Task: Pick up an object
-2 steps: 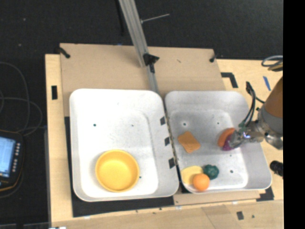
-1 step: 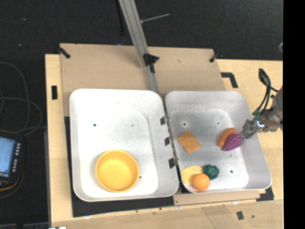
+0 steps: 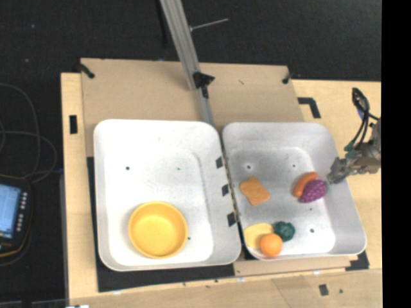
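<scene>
Jaw state impossible to tell at this size and angle. Gripper [image 3: 338, 171] poised at the right wall of the right bin [image 3: 321, 136], nothing seen between its tips, just beside a purple grape cluster [image 3: 313, 190] and close to the orange piece [image 3: 304, 183] touching that cluster on its upper left. Cables [image 3: 361, 117] looping up behind the wrist at the right edge of the view.

Farther left on the same bin floor, well apart from the gripper: a flat tan slice resembling toast [image 3: 255, 190], lying tilted near the divide between the bins. Along the near wall: a pale yellow piece [image 3: 255, 230], an orange ball [image 3: 271, 244] resting against it, and a dark green lump [image 3: 284, 230] just beside both, up and to the right.

In the left bin [image 3: 154, 146], a yellow bowl [image 3: 158, 229], upright, near the front wall, alone on the white floor.

Both bins side by side on a tan bench [image 3: 244, 92], black clips [image 3: 226, 190] along their shared edge. A grey metal rail [image 3: 183, 40] slanting down from the top of the view to the bins' meeting point. At far left, a handheld pendant [image 3: 11, 213] with a lit screen, with a dark cord [image 3: 32, 153] curling above it.
</scene>
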{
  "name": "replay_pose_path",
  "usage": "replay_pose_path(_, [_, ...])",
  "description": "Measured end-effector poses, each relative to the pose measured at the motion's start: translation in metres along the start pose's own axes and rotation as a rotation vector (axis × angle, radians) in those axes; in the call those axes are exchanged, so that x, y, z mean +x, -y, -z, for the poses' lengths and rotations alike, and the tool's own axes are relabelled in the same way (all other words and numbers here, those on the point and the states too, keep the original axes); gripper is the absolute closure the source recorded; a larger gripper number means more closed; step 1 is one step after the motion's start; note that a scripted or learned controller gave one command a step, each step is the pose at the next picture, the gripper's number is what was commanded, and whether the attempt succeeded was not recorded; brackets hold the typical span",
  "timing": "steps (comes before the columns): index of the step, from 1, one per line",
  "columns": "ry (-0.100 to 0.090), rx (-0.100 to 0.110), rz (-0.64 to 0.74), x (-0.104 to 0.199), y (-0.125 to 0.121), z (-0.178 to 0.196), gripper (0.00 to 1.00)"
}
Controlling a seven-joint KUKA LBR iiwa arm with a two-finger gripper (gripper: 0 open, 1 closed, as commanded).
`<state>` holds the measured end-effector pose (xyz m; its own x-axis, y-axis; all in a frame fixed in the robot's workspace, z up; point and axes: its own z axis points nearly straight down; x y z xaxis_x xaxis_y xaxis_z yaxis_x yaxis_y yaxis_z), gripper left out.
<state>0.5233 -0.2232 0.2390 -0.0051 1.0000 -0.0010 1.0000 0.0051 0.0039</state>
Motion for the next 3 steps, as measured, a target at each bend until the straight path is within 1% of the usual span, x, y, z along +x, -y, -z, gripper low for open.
replay_pose_path(1, [0.0,0.002,0.001,0.043,0.0,-0.003,1.0])
replay_pose_path(2, [-0.002,0.001,0.003,0.095,-0.017,0.0,1.0])
replay_pose_path(3, [-0.003,0.002,0.004,0.159,-0.022,0.001,1.0])
